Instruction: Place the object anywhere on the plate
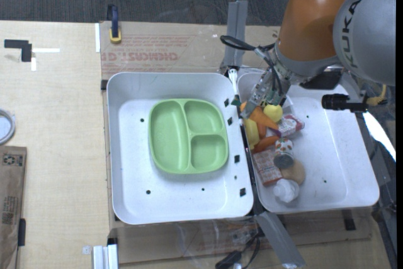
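Several small toy foods point(272, 135) lie heaped in the right bin point(340, 160) (light, stiff, probably slippery; best pinched across a narrow middle), beneath the gripper point(267, 94), its grip state indiscernible; the green plate point(187, 135) waits left.

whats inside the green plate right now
The green plate in the left bin shows three bare compartments. The pile of objects lies in the right bin; the gripper is over it.
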Controlling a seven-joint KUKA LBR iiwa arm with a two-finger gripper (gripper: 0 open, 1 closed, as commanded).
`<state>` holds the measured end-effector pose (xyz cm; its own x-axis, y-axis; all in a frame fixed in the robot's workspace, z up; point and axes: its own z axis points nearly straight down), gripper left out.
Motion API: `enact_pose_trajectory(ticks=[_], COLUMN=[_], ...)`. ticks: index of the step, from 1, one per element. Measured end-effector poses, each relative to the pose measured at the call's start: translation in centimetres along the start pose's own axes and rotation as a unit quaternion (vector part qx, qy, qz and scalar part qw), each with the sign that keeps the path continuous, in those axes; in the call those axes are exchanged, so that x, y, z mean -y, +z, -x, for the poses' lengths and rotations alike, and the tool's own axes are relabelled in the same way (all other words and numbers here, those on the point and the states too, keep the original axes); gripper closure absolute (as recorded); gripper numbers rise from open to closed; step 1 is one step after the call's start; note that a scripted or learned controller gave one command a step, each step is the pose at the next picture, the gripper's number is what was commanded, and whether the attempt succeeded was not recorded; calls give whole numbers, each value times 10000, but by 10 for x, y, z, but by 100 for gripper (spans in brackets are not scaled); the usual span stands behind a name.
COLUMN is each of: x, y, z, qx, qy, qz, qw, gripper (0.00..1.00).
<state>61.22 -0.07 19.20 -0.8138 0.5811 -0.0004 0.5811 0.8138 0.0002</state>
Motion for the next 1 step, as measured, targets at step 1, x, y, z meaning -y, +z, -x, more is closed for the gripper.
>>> enact_pose_trajectory(ticks=[1], x=[-42], y=[1], z=[-44], qx=[-4], qy=[-620], qz=[-5], qw=[9981], gripper=[100])
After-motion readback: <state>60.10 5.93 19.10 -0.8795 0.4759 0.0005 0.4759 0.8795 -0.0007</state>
